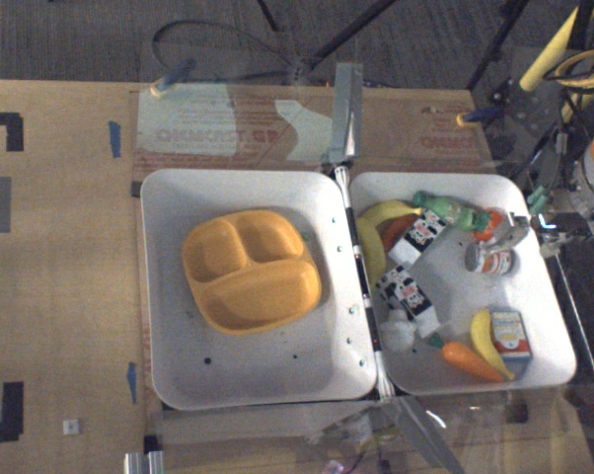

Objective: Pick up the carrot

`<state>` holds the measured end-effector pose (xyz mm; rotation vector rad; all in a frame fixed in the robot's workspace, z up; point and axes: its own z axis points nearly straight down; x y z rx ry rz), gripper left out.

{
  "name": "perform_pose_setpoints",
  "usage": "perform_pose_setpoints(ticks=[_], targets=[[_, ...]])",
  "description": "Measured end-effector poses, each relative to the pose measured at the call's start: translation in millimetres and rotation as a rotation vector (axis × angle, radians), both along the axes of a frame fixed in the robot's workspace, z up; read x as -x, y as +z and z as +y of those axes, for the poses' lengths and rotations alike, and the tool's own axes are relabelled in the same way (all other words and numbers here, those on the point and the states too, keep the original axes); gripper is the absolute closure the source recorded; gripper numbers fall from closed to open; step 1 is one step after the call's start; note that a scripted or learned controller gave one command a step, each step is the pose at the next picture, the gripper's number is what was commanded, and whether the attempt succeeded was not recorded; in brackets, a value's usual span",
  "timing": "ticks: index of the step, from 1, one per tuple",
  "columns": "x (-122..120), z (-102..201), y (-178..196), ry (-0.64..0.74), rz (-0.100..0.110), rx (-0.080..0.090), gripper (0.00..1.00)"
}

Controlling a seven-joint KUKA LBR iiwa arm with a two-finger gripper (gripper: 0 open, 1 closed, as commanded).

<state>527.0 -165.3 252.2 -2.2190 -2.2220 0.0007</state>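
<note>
carrot (472, 360): lying at the near edge of the right bin (549, 294), green end pointing towards the view's left; sitting well apart from the gripper (534, 227), nearer the camera than it and a little to its left in the view; nothing is gripping it
small banana (484, 335): lying just behind the carrot, touching it or nearly so; sitting between carrot and gripper
box (511, 332): lying beside the small banana, on the gripper's side of it; blue with a red patch
white lump (398, 336): resting near the divider, left of the carrot's green end, far from the gripper
cow carton (408, 294): lying tilted by the divider, just behind the white lump; a second carton (425, 233) is lying farther back, leaning on the big banana (374, 237)
can (489, 260): lying on its side just beside the gripper, on its near left; whether they are touching is not clear
gripper: hanging over the right bin's right rim, reaching in from the view's right; whether it is open or closed I cannot tell, the parts are blurring together
red item (490, 223): sitting just left of the gripper, too blurred to name
green bottle (445, 208): lying at the far side of the bin, left of the gripper
plate (251, 270): yellow, divided; sitting in the left bin (169, 294), well apart from the gripper
</note>
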Motion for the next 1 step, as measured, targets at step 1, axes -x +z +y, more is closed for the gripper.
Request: perform_pose_setpoints(ticks=[1], targets=[[-24.3,44.9,-151.0,-0.132,0.001,0.000,0.00]])
